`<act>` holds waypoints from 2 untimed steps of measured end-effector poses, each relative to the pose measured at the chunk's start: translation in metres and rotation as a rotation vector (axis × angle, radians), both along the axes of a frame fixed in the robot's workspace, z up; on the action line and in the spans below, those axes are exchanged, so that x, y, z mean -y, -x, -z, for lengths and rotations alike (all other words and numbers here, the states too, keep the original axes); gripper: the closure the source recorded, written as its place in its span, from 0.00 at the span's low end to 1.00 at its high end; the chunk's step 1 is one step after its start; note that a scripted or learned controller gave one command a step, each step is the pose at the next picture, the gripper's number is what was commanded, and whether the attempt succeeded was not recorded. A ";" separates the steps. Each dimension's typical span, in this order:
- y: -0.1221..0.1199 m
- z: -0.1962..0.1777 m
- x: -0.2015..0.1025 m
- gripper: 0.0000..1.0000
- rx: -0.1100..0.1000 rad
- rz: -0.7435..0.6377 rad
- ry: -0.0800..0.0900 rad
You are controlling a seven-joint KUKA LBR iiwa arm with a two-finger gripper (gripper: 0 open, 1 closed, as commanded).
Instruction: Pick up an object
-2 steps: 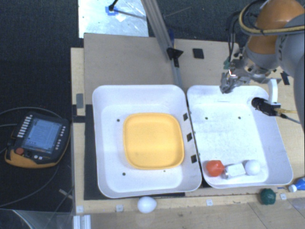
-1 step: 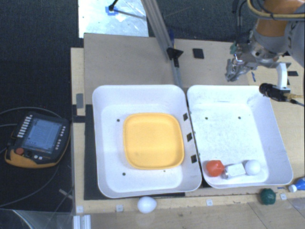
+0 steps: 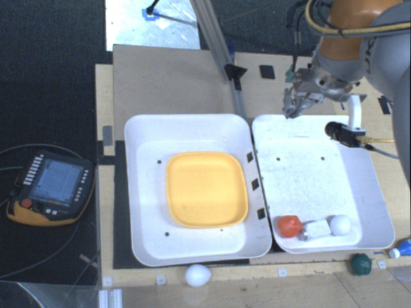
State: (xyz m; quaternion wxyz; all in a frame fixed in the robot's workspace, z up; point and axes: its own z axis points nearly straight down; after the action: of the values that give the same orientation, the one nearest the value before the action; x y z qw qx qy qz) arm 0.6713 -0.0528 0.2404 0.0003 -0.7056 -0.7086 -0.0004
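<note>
The left shallow white bin holds a square yellow plastic plate. The right white bin has a small orange-red object beside a white piece along its near wall. The gripper hangs above that bin's far edge (its grip cannot be told).
</note>
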 end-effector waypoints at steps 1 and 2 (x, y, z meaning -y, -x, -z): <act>0.019 0.009 -0.052 1.00 0.000 0.000 0.000; 0.022 0.001 -0.103 1.00 0.001 0.000 0.000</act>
State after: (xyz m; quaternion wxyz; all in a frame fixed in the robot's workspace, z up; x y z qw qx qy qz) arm 0.6495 0.0504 0.2395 0.0000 -0.7057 -0.7085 -0.0008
